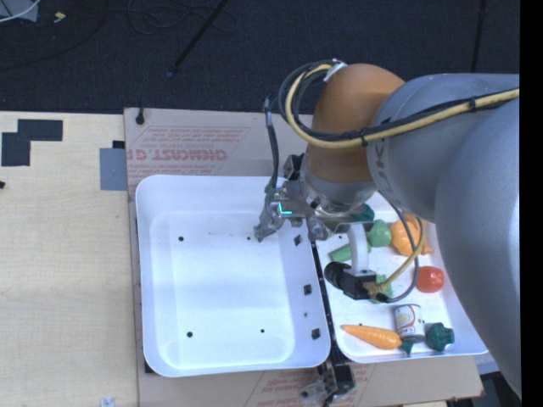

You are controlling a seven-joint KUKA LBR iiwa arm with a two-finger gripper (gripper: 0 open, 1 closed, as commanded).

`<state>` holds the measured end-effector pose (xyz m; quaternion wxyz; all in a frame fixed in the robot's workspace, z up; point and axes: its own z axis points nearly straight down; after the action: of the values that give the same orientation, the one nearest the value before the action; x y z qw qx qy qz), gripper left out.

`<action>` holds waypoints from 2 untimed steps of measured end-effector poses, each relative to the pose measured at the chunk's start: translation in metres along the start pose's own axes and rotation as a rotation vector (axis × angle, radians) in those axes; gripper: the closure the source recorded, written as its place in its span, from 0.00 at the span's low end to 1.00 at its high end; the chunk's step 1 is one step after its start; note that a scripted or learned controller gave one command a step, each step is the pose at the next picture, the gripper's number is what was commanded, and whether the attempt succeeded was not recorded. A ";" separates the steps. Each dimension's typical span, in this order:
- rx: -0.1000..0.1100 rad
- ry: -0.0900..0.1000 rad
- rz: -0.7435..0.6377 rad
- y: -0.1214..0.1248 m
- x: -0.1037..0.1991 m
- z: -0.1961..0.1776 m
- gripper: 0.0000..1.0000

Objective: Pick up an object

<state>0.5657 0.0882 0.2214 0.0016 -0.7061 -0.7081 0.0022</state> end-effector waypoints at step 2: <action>-0.017 0.004 0.002 -0.040 0.020 -0.107 0.00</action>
<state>0.5264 0.1080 0.3286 -0.0029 -0.7069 -0.7073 -0.0053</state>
